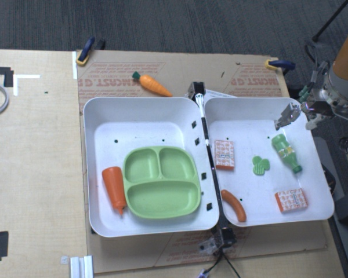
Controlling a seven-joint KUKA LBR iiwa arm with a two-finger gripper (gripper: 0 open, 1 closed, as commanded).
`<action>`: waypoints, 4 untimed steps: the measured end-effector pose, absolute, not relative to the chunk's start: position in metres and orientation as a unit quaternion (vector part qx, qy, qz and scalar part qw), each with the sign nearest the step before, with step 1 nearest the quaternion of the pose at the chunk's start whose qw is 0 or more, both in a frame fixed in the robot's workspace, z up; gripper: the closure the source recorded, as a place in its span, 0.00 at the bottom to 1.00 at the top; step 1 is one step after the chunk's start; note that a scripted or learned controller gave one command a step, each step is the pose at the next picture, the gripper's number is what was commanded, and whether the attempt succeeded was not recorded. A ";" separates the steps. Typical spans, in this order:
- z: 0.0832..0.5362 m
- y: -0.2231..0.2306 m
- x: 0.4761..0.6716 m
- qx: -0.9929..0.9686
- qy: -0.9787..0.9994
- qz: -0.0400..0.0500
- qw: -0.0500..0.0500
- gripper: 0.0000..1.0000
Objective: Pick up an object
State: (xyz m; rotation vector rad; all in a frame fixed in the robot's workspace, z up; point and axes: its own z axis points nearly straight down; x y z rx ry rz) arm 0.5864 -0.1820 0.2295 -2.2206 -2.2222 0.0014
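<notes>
— Any writing you can read?
— Red block letters on the cardboard sheet [180, 74] under the bins, upside down along the upper middle of the frame; I cannot make out the word.
— The small boxes?
— The two red-and-white boxes [224, 154] [290, 200] carry print, too small to read.

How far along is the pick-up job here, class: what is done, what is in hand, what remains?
Done: the gripper has reached over the right white bin, just above the green plastic bottle. In hand: nothing visible between its fingers. Left: the whole pick; the bottle lies on the bin floor.
</notes>
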 end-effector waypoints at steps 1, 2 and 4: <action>0.147 -0.184 0.584 -0.696 -0.718 0.000 0.000 0.00; 0.093 -0.217 0.603 -0.465 -0.885 0.000 -0.001 0.00; 0.194 -0.141 0.560 -0.409 -0.913 0.000 -0.001 1.00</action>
